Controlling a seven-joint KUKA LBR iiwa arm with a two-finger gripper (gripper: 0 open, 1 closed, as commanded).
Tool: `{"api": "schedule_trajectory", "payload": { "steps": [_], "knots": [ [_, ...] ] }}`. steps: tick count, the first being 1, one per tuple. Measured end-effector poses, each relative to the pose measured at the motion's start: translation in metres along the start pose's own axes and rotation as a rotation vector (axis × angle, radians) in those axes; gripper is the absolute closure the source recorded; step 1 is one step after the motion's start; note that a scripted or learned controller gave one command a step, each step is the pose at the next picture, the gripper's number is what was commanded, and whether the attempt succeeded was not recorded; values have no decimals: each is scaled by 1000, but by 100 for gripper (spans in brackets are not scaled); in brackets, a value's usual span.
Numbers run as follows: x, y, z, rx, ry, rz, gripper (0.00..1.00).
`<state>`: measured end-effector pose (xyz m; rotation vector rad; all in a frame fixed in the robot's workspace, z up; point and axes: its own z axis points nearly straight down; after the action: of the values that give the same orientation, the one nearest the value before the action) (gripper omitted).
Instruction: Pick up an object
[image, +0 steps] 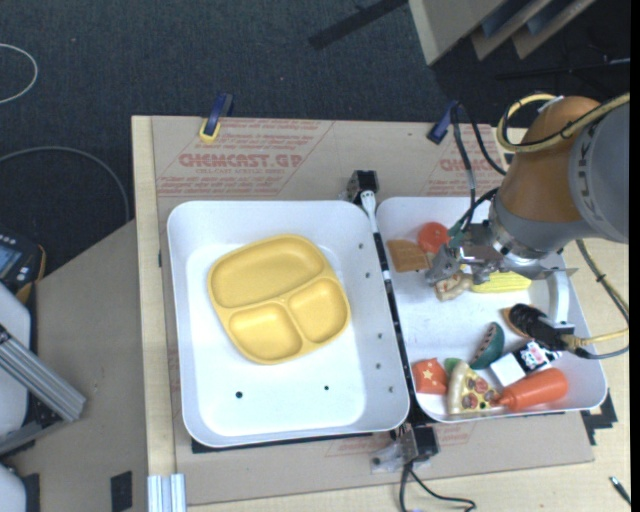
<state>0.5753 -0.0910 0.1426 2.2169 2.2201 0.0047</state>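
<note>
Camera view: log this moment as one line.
gripper low in right white bin, near small tan toy piece | yellow three-compartment plastic plate in left white bin | no lift seen

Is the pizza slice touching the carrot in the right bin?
Touching. The camera view shows the pizza slice lying against the carrot at the bin's near edge, no white floor between them.

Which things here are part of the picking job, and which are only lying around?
Part of the job: gripper; the right bin and its toy food: tomato, bread slice, corn cob, pizza slice, carrot.

Just lying about: yellow divided plate in the left bin; blue clamp on the board.
</note>
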Motion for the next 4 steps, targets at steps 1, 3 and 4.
{"api": "schedule_trajectory", "payload": {
  "steps": [1,3,4],
  "knots": [
    [10,0,-51,0,0,-1,100],
    [40,-39,-92,9,3,-1,100],
    [38,-53,-79,9,1,2,100]
  ]
}}
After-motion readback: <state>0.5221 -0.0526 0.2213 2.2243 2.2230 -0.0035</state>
